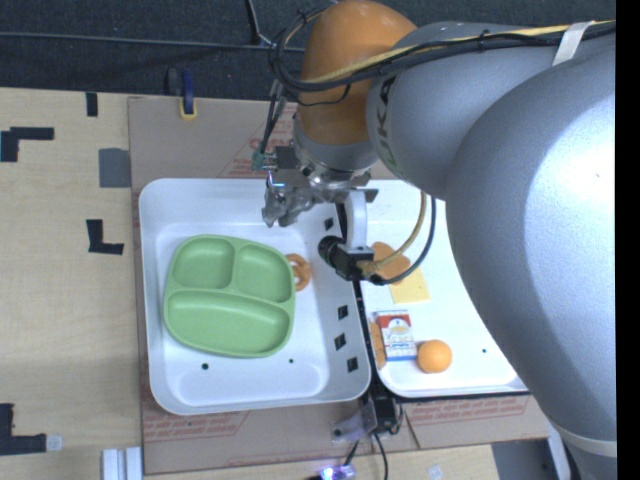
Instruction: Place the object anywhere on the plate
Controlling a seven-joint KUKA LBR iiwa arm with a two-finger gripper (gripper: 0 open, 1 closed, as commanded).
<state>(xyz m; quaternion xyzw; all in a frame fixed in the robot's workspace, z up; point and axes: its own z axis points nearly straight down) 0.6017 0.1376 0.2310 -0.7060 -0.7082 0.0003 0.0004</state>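
A green plate point(230, 296) with three compartments lies in the left white bin point(175, 388). A small tan pretzel-like ring point(298, 271) rests on the bin floor, touching the plate's right rim at its upper right. My gripper point(283, 209) hangs above the bin's back part, just above and behind the plate's far right corner. It is a short way up and left of the ring. I see nothing held in it.
The right bin point(470, 378) holds a yellow flat square point(410, 288), a small red, white and blue box point(396, 334), an orange ball point(433, 356) and an orange-brown piece point(388, 263). The big grey arm covers the right bin's far side.
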